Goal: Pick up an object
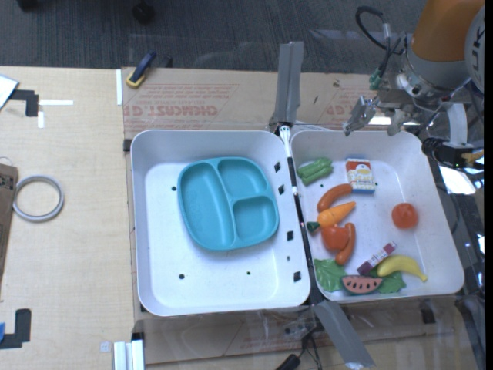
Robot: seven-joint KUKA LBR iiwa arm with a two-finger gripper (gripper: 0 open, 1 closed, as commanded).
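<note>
**Pincer poised above the toy bin, nothing picked yet**

Camera view, read from left to right: we see a roll of tape (36, 198) lying on the desk (73, 284) at the left edge of the frame. Next comes the left bin (146, 230), which holds a teal divided plate (228, 203) tilted across its middle.

Right of centre sits the right bin (443, 230), where the candidates for picking lie. A green bean pod (314, 169) is near the bin's upper left, a small carton (360, 175) just right of it, and an orange carrot (336, 213) below, touching a red pepper (337, 238). A tomato (404, 216) sits apart toward the right wall. A watermelon slice (362, 284) and a banana (402, 266) crowd the lower edge.

At the upper right of the frame the pincer (383, 114) hangs over the bin's far rim, and we cannot tell whether it is parted or closed; nothing is visibly gripped.

We judge the main risks to be these: a descent from here could strike the rim, since the pincer sits above it; a grab in the central cluster could catch two touching toys or nudge them aside; the round tomato may roll off.
</note>
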